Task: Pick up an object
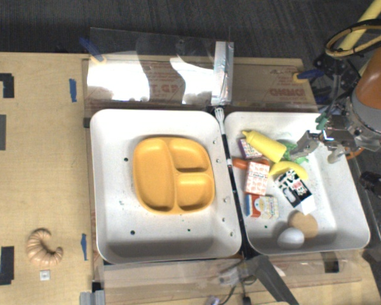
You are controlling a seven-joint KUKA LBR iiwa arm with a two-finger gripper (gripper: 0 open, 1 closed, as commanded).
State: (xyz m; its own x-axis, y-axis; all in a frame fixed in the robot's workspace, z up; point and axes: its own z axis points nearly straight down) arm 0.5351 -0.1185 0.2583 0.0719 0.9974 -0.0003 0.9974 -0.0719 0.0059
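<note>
The right bin (349, 192) holds a heap of small objects: a yellow banana (265, 143), a second yellow piece (289, 168), a black-and-white card (294, 188), a red-and-white carton (257, 178), a purple box (247, 148), a brown ball (304, 223) and a white egg (291, 236). My gripper (322, 147) hovers over the bin's upper right part, just right of the banana and a green item (298, 150). Its two fingers stand apart, open, and nothing shows between them.
The left bin (108, 170) carries a yellow divided plate (174, 173). A tan croissant toy (43, 246) lies on the wooden bench at the lower left. Cables and a yellow hose (355, 33) hang at the upper right, behind the arm.
</note>
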